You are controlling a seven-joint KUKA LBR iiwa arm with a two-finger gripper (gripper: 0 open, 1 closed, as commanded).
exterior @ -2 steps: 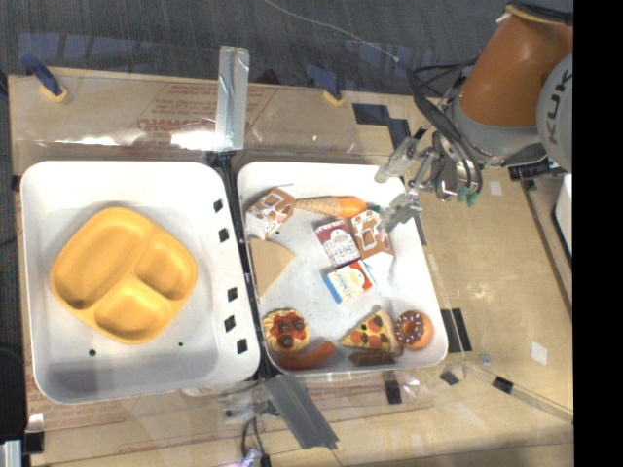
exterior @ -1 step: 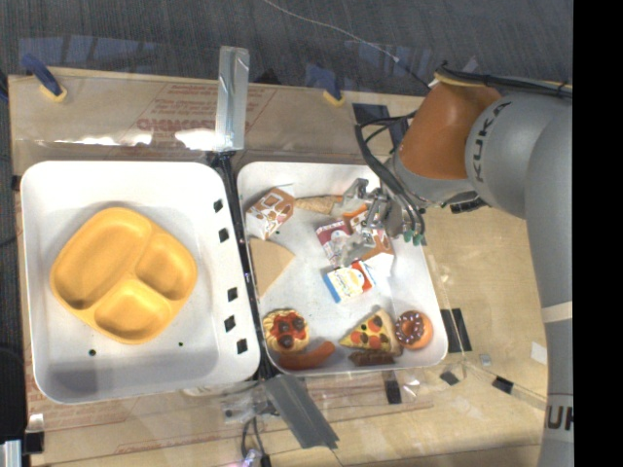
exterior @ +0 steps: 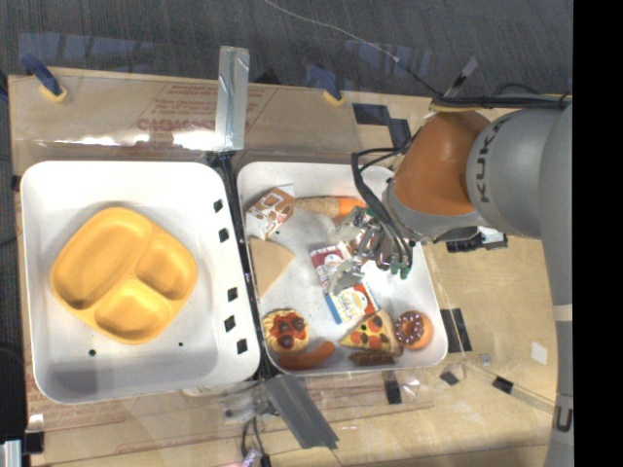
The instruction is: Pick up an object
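The left bin (exterior: 39, 261) holds a yellow divided tray (exterior: 124, 274). In the right bin (exterior: 255, 178), a brown-and-white packet (exterior: 271, 211) lies far left and a fruit tart (exterior: 285, 330) near left. Mid-bin sit a red-and-white packet (exterior: 329, 260), then a pizza slice (exterior: 369, 333) and chocolate doughnut (exterior: 412, 328) along the near wall. The gripper (exterior: 352, 259) hovers above the red-and-white packet; its grasp cannot be judged.

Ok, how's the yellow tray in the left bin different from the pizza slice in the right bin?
The yellow tray is far larger than the pizza slice. The tray is plain yellow with three compartments; the pizza slice is a wedge with dark and red toppings. The tray lies alone in its bin; the pizza slice sits crowded among other toy foods. Both lie flat in a white bin.
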